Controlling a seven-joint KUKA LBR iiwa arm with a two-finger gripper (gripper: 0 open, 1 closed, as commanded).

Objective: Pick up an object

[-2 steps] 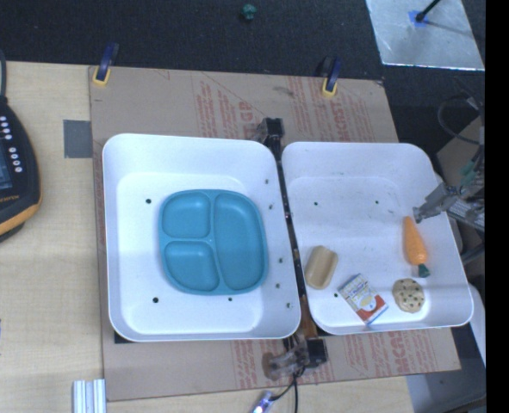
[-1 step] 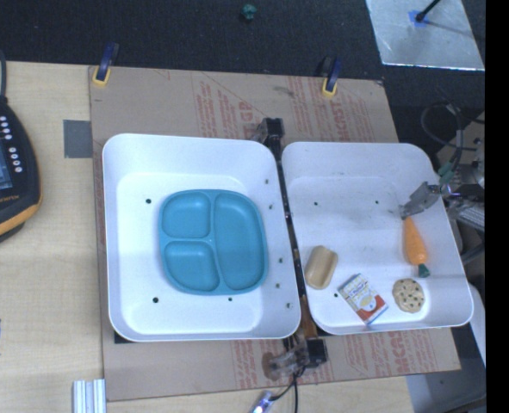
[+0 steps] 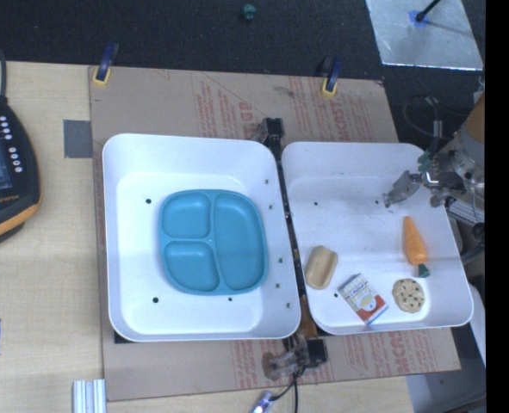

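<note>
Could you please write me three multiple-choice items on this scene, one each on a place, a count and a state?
1. Where does the blue divided plate lie?
A. in the left bin
B. in the right bin
C. on the cardboard outside the bins

2. How many loose items lie in the right bin?
A. two
B. four
C. six

3. How does the tool stand to the carrot?
A. clamped on it
B. apart from it, over the bin's upper right part
C. pressing it against the plate

Answers: 1 A, the plate sits in the middle of the left bin. 2 B, there are the carrot, a bread piece, a small carton and a cookie. 3 B, bare bin floor shows between the tool and the carrot.
</note>
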